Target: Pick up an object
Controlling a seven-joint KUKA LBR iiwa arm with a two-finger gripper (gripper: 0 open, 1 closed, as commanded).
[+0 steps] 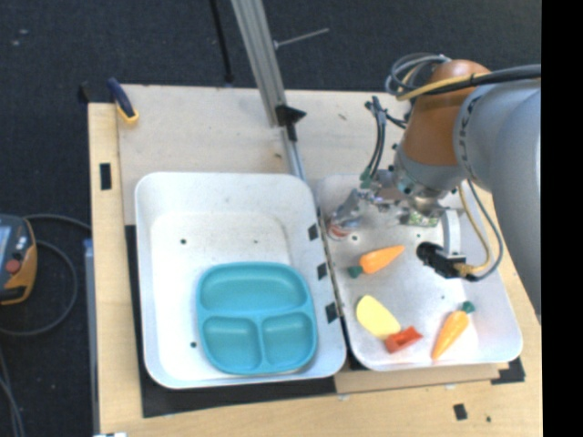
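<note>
While the grey arm reaches in from your right, its gripper hangs low over the back left corner of the right bin, close to the wall it shares with the left bin. You cannot tell from this angle whether it is released or clenched, and nothing shows clearly in its grasp. Look in the right bin for the things to pick: a carrot lies just in front of the gripper, a second carrot sits near the front right corner, and a yellow piece touches a small red piece at the front. A blue divided plate rests in the left bin's front half.
</note>
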